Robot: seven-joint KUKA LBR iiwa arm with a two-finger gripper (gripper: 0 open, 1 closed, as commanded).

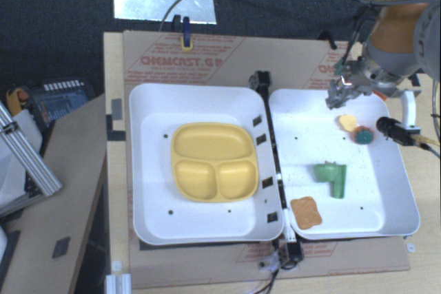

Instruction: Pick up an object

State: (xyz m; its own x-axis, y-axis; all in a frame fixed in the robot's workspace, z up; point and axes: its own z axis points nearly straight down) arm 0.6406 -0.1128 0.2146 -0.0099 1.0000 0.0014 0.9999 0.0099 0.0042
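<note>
The left bin [148, 148] holds 1 yellow divided plate [212, 160]. In the right bin [393, 206] lie 4 small things: a tan waffle-like piece [306, 211] near the front, a green L-shaped pipe [332, 177] mid-bin, a yellow block [349, 122] and a teal-and-orange ball [364, 135] touching it. The gripper [335, 98] hovers at the far rim, just beside the block; nothing sits between its fingers, and whether they are apart I cannot tell. The pick looks not yet begun.

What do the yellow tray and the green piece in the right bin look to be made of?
Yellow tray: probably molded plastic, matte, with smooth rounded compartment walls. Green piece: likely hard plastic, uniform color, shaped like a pipe elbow; finish is too small to tell.
</note>
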